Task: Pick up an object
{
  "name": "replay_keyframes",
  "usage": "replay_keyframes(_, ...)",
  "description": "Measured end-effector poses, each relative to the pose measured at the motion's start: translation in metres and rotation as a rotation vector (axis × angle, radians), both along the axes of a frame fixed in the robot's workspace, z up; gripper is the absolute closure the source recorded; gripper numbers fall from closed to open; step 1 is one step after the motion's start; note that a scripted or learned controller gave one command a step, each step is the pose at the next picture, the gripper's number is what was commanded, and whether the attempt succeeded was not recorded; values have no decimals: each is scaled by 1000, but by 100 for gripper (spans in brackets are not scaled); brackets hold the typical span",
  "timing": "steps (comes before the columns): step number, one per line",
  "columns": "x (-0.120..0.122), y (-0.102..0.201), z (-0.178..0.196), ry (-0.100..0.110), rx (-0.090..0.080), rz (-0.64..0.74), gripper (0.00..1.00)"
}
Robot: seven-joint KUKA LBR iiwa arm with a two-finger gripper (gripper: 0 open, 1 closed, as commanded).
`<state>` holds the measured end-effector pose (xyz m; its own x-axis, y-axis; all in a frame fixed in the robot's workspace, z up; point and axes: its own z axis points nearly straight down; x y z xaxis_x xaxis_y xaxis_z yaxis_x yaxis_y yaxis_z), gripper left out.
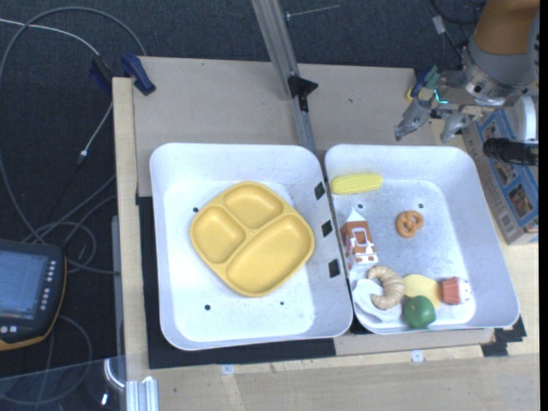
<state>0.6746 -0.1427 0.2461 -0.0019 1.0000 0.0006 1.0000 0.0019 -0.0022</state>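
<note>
My gripper (431, 122) hangs above the bench just past the far rim of the right bin (479, 195), its two fingers spread apart with nothing between them. Inside that bin lie a yellow corn cob (356, 183) at the far left, a small brown pretzel (409, 223) near the middle, and a red-and-white carton (359, 240) by the left wall. At the near edge sit a tan croissant-like piece (387, 285), a yellow lemon (418, 286), a green lime (419, 312) and a small orange-red piece (452, 291).
The left bin (171, 229) holds a yellow three-compartment plate (252, 238). A metal post (278, 41) rises between the bins at the back. A book or box (514, 187) lies on the bench right of the right bin. Cables and a teach pendant (26, 294) sit off the bench at left.
</note>
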Motion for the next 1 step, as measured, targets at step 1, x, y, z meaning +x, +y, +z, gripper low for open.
replay_keyframes(1, 0, 0, 0, 0, 0, 0, 0)
